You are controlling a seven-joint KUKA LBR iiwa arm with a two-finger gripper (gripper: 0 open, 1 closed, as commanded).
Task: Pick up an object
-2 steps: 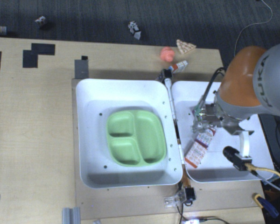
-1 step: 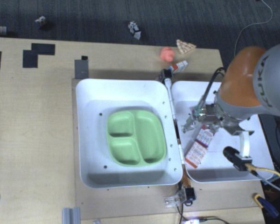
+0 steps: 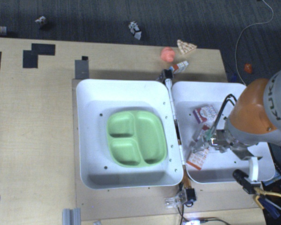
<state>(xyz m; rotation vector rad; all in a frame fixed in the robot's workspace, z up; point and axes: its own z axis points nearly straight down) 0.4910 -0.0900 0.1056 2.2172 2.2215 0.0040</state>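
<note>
Across the bench, left to right:
Left bin [image 3: 86, 125]: a green divided tray [image 3: 136, 137] sits in its middle, well apart from the arm.
Right bin [image 3: 225, 89]: the action is over here, with a red-and-white packet [image 3: 205, 113] up toward 12 o'clock and a flat red-and-white carton [image 3: 197, 159] down near the 7 o'clock corner.
Gripper [image 3: 202, 142]: low over the right bin's left half; its state I cannot tell, the tip is lost in clutter.
Key relation: the carton lies just beside the tip, at about 6 to 7 o'clock from it; the packet is farther, at 12 o'clock.
Carton's long axis: runs roughly from 1 toward 7 o'clock.
Call: the carton looks like the nearer pick.
</note>
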